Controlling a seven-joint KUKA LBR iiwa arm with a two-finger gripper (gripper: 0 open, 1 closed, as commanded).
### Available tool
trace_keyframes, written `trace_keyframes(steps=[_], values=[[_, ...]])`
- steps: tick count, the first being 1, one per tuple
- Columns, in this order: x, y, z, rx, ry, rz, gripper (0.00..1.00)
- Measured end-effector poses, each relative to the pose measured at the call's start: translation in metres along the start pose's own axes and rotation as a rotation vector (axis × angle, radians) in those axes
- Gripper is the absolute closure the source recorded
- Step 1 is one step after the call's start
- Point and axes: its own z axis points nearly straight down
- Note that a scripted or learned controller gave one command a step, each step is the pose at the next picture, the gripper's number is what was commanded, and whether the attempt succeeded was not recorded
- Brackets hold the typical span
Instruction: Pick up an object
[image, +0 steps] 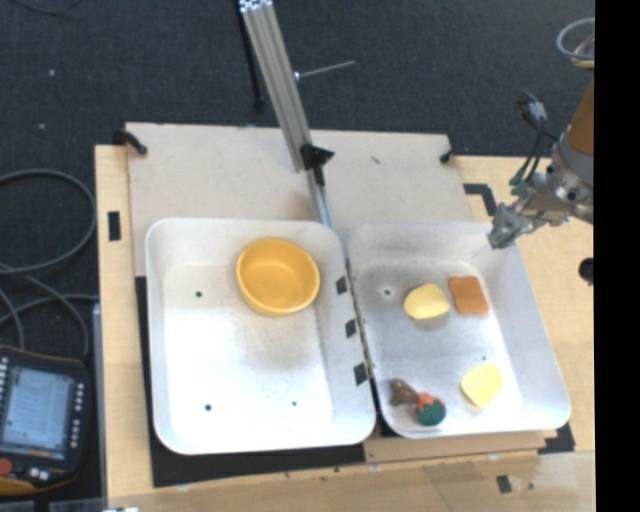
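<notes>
Yellow: 1 bowl (278, 276), 2 lumps (427, 302) (482, 385); jaws' state at the gripper (503, 232) unclear.

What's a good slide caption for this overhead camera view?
Tool hovers at right bin's rim; yellow bowl sits in left bin.

We see a dark speckled carpet floor (420, 70) around the pale wooden bench (120, 330), black cables (40, 230) looping at left, and a slanted aluminium rail (278, 85) rising behind it.
</notes>
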Motion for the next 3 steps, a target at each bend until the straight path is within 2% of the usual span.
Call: trace_keyframes(steps=[2, 3], values=[[0.093, -0.035, -0.006, 0.003, 0.003, -0.003, 1.0], [0.147, -0.051, 0.008, 0.005, 0.003, -0.003, 1.0]])
